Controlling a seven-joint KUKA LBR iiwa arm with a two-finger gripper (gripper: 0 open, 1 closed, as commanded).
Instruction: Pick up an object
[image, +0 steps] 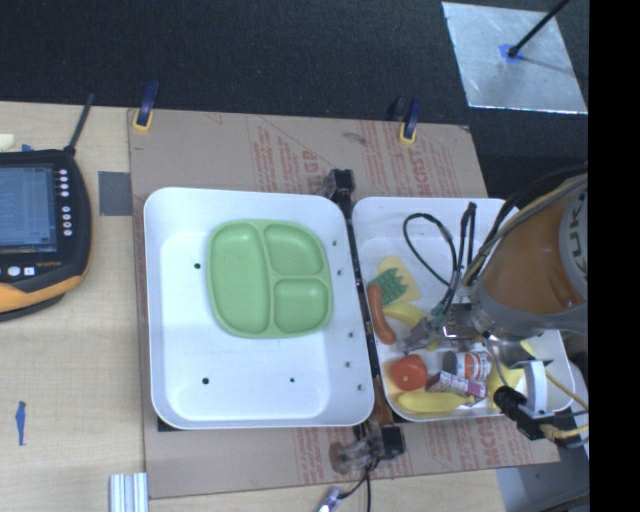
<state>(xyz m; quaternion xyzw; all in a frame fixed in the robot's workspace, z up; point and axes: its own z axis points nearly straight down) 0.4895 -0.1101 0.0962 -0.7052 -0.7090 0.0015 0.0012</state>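
Note:
The right bin (392, 215) holds several toy foods. A red tomato (407, 373) lies near the front, with a yellow banana (430, 403) just below it. An orange sausage-shaped piece (379, 312) lies along the left wall, next to a yellow piece with a green top (396, 283). A small labelled bottle (465, 372) rests right of the tomato. My gripper (437, 330) hangs low over the middle of this bin, just above the tomato and beside a pale yellow piece (406, 314). The grey and orange wrist (525, 270) hides the bin's right part.
The left bin (180, 380) bears a green divided plate (268, 277). Black cables (440, 250) loop over the back of the right bin. A teach pendant (35, 230) lies at the far left of the bench. Clamps hold the cardboard sheet at the back.

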